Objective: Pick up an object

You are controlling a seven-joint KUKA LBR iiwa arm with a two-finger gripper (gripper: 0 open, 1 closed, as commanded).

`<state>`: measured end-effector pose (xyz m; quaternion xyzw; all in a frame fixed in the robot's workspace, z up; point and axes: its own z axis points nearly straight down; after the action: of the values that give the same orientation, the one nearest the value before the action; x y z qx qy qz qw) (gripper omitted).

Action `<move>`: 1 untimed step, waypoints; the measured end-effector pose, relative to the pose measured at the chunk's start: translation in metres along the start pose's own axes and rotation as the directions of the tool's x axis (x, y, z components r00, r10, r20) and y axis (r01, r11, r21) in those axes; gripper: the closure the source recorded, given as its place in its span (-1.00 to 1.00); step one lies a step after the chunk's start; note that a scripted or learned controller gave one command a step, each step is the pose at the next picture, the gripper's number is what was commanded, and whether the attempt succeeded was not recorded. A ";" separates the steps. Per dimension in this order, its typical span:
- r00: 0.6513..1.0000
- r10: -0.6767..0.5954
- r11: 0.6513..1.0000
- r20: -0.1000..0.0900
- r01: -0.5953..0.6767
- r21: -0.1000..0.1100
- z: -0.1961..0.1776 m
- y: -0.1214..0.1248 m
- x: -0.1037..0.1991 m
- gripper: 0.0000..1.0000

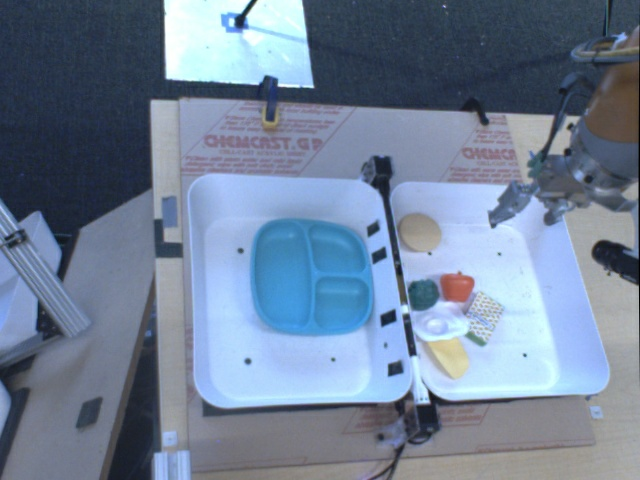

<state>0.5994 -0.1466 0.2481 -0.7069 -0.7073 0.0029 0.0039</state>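
My gripper hangs over the far right corner of the right bin, fingers spread open with nothing between them. Well to its left lies a round tan cookie. Nearer the front of that bin sit a dark green broccoli piece, a red tomato-like item, a patterned small packet, a white fried egg and a yellow wedge. All lie apart from the gripper.
The left bin holds a blue divided plate. A black divider with clips runs between the bins. A yellow clamp sits at the bench's back edge. The right bin's right half is bare white floor.
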 end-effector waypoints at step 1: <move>1.000 -0.002 1.000 0.002 0.002 -0.011 -0.007 0.002 0.000 -1.00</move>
<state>0.6016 -0.1464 0.2547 -0.7061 -0.7081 -0.0004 -0.0007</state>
